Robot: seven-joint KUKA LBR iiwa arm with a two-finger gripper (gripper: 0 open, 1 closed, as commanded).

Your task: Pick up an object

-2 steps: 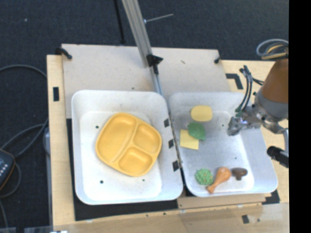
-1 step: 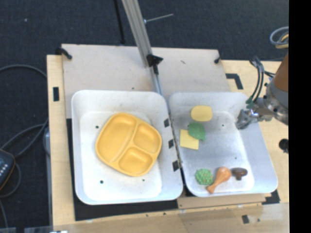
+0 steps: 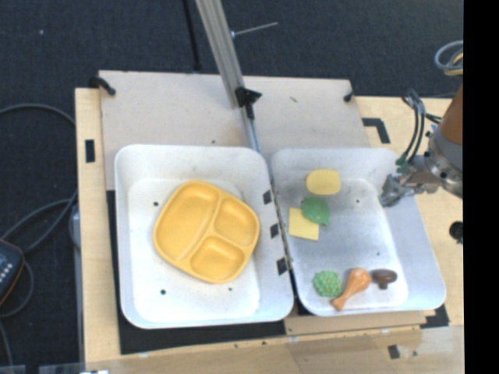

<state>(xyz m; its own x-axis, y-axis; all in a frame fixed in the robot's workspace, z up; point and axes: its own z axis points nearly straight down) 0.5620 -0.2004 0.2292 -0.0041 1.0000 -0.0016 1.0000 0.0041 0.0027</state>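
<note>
The right bin (image 3: 405,232) holds several toy foods. A round yellow piece (image 3: 323,182) lies near its back, with a green leaf (image 3: 316,209) and a pale yellow square slice (image 3: 303,225) just in front of it. Along the front edge lie a green broccoli (image 3: 327,283), an orange drumstick (image 3: 351,286) and a small brown piece (image 3: 383,276). My gripper (image 3: 392,191) hangs at the bin's right rear side, apart from all the foods, and nothing shows between its fingers.
The left bin (image 3: 140,287) holds a yellow divided plate (image 3: 206,230). A slanted metal rail (image 3: 226,49) rises behind the bins. Cables (image 3: 417,127) trail beside the arm at the right edge.
</note>
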